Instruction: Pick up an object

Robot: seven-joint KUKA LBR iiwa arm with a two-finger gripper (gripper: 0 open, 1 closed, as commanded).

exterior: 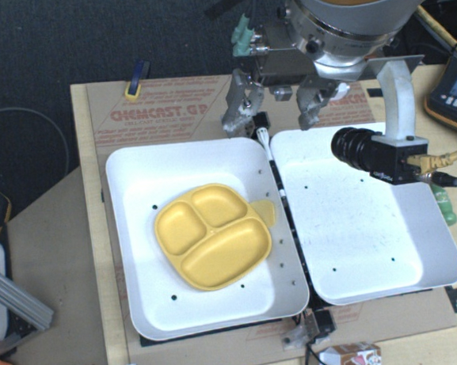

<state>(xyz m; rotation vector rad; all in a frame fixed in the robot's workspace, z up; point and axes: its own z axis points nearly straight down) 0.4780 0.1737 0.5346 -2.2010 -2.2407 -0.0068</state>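
Yellow three-compartment plate [212, 235] sitting flat in the left bin [133, 178], roughly centered, with a smaller yellow bit [264, 212] poking out at its right edge. Gripper [278, 114] hanging up over the bins' far edge near the divider, fingers spread apart, gripping nothing, well clear of the plate.

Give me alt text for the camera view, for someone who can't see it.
A yellow divided plate lies in the left white bin, seen from above. The arm's end effector hangs open above the bins' far edge, holding nothing, beside the right white bin.
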